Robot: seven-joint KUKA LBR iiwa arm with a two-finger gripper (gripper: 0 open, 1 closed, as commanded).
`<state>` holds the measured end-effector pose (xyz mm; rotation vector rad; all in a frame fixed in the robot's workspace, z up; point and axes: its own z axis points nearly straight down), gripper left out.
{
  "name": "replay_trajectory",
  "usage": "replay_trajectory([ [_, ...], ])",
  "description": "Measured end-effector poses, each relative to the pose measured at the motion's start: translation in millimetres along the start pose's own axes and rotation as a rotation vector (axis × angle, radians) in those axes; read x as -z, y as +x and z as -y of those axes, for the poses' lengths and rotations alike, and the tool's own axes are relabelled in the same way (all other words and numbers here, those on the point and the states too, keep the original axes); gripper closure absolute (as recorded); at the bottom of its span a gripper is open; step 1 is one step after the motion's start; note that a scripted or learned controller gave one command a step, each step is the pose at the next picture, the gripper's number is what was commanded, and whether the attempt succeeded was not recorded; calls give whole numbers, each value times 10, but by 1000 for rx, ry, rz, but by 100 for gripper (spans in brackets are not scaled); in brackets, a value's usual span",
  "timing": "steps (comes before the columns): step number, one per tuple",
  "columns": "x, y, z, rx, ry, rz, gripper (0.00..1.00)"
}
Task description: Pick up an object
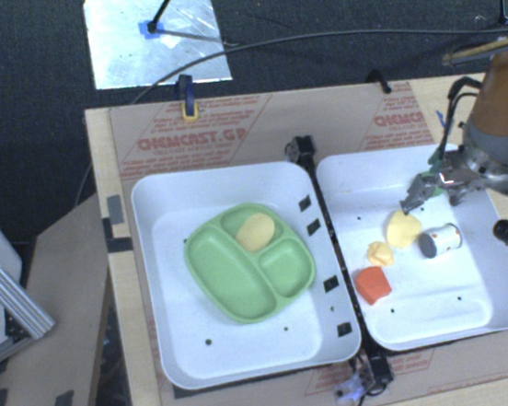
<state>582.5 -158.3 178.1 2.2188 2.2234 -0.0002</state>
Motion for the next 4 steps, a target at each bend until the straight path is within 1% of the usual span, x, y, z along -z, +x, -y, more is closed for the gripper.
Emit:
replay_trajectory([
  [1,-616,-17,-37,-1,2,-1,0],
  [2,-945,-13,-44,-1,0,-1,0],
  [3,-824,-17,-54,-2,-3,1,100],
  [4,-388,-46,-69,-1,-5,1,100],
])
